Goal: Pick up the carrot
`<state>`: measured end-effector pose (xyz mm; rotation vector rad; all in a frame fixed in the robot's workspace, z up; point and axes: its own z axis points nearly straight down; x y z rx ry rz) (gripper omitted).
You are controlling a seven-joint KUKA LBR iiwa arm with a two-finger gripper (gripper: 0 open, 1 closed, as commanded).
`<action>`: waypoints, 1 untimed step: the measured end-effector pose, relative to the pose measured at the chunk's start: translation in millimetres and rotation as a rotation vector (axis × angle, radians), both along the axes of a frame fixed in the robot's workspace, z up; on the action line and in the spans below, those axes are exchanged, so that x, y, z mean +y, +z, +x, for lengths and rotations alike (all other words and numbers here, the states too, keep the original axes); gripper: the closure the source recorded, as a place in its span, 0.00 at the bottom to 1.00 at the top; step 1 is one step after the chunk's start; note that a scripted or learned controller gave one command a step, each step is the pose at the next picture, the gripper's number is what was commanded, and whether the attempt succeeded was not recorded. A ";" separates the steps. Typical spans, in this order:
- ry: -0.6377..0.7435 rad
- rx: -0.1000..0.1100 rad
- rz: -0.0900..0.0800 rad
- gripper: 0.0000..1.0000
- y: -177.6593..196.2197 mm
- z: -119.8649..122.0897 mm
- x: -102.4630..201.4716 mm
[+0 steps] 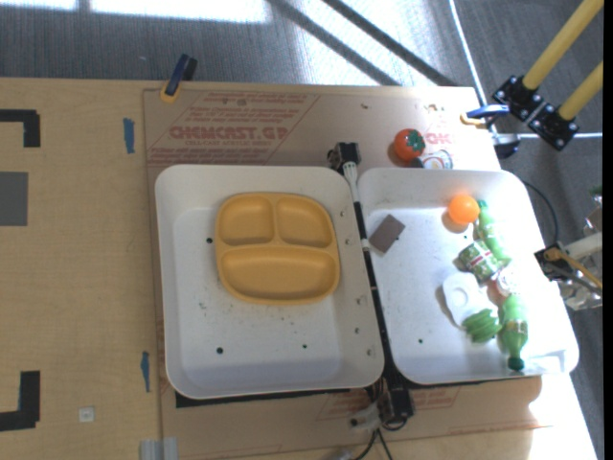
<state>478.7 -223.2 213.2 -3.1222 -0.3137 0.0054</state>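
We are reading the carrot (pixel 462 209), lying at one o'clock in the right bin (pixel 412 348), as light, stiff, slick plastic, best pinched across its orange body; the gripper's state we cannot tell.

Robotics lab test bench, seen from above — two shallow white bins (pixel 182 257) clamped side by side on a cardboard sheet (pixel 239 127) stamped with a maker's name. Blue tape marks (pixel 128 134) at nine o'clock, yellow-legged stand (pixel 560 41) on grey carpet (pixel 364 17) at two o'clock, cabling (pixel 378 420) at six — staged rig, not a home.
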 end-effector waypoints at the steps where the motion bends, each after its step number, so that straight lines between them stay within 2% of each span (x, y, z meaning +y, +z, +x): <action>1: -0.001 0.000 0.000 1.00 -25.6 0.1 0.0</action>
